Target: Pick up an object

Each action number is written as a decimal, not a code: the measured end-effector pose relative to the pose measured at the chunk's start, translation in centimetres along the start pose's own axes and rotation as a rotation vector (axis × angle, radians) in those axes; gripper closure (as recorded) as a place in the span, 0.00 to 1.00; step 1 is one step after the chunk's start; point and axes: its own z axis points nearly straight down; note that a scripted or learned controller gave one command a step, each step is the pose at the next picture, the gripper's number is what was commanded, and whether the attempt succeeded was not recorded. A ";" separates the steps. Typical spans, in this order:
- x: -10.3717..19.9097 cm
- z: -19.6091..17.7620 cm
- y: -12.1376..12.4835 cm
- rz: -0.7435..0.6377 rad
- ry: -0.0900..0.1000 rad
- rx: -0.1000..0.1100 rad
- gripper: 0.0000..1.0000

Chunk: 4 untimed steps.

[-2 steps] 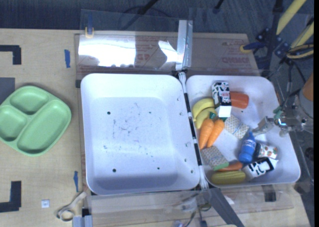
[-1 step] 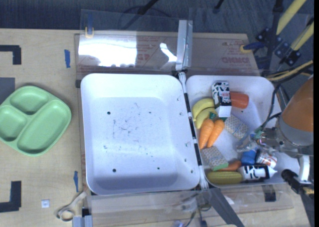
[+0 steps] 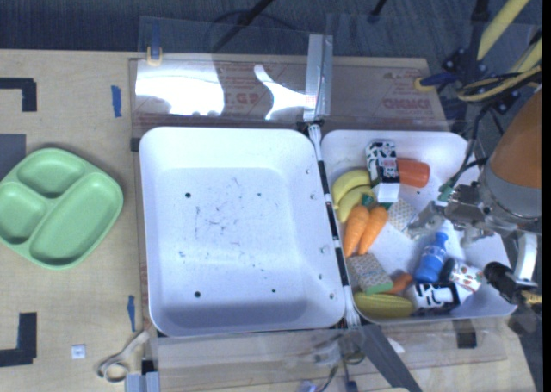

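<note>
The bench (image 3: 69, 80) carries two white bins side by side. The left bin (image 3: 232, 227) is the larger in view, its floor scuffed with faint marks. The right bin (image 3: 448, 142) holds a jumble of toys. The arm (image 3: 521, 166) comes in from the right, grey with an orange band, and hangs over the right bin's far side. A green divided plate (image 3: 56, 207) sits on the bench well left of both bins.

In the right bin, two bananas (image 3: 351, 188) lie by the left wall, with two carrots (image 3: 364, 227) just beside them. A third banana (image 3: 385, 305) lies along the near wall. A blue bottle (image 3: 431, 258) stands tilted near the middle, close under the gripper (image 3: 455, 214). A cow-patterned toy (image 3: 381, 160) sits at the back, an orange piece (image 3: 414, 173) beside it.

The gripper's state cannot be told; nothing is seen in it.
</note>
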 end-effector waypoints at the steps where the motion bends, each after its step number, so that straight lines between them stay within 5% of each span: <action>1: -3.4 8.1 -0.7 0.017 0.001 -0.010 0.00; 2: -3.5 7.2 -0.5 0.019 0.001 -0.011 1.00; 3: -4.9 -1.3 -0.9 0.138 0.000 -0.001 1.00; 4: -0.5 -3.8 3.8 0.034 -0.001 -0.002 1.00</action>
